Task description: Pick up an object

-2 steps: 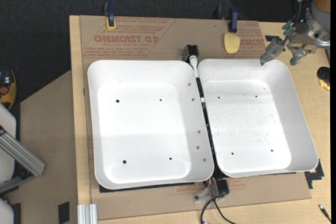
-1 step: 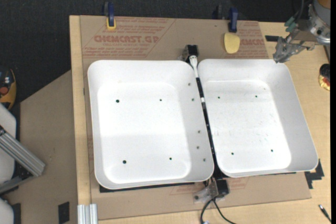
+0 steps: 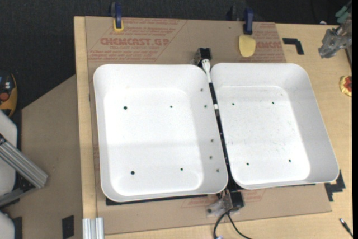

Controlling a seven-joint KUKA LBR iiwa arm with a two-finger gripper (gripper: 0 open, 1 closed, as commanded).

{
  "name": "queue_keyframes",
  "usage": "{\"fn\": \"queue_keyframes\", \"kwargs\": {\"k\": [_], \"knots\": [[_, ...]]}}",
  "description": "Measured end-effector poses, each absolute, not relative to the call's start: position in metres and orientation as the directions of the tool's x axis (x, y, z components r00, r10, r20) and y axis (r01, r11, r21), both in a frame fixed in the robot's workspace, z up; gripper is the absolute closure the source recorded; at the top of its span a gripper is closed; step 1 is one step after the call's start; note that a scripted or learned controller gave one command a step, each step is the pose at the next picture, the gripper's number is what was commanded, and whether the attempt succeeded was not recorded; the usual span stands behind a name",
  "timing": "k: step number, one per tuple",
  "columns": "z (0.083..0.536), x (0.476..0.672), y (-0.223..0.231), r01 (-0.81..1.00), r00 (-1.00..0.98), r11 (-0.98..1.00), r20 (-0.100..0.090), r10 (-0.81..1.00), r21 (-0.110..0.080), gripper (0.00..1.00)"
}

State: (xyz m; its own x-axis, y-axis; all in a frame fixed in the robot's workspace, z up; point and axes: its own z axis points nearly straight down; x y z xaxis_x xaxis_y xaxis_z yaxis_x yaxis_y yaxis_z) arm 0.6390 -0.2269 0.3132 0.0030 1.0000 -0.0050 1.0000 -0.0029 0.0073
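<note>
1. the grey metal gripper sits at the bench's far right, beyond the right white plastic bin; whether it is apart or together, i cannot tell.
2. likeliest target: a small red-and-yellow object on the bench just beside that bin, cut by the frame.
3. my advice: confirm a target before descending, then close across its narrow side.
4. its heading and long axis can't be judged.

Bench board: red print "CHEMCAST GP" near its far edge, beyond the left bin, between the two clamps. A fainter red line of small print runs above it, too small to read. More red print at the far right, by the yellow pad, partly hidden, illegible.
</note>
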Motion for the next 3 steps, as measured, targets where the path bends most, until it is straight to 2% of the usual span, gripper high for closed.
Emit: {"fn": "queue_keyframes", "kwargs": {"k": [1, 2, 3], "knots": [[0.239, 0.648, -0.150, 1.000, -0.005, 0.005, 0.003, 1.000, -0.005, 1.00], [0.293, 0.652, -0.217, 1.000, 0.003, -0.003, -0.005, 1.000, 0.008, 1.00], [0.227, 0.667, -0.131, 1.000, -0.006, 0.006, 0.003, 1.000, -0.004, 1.00]]}}
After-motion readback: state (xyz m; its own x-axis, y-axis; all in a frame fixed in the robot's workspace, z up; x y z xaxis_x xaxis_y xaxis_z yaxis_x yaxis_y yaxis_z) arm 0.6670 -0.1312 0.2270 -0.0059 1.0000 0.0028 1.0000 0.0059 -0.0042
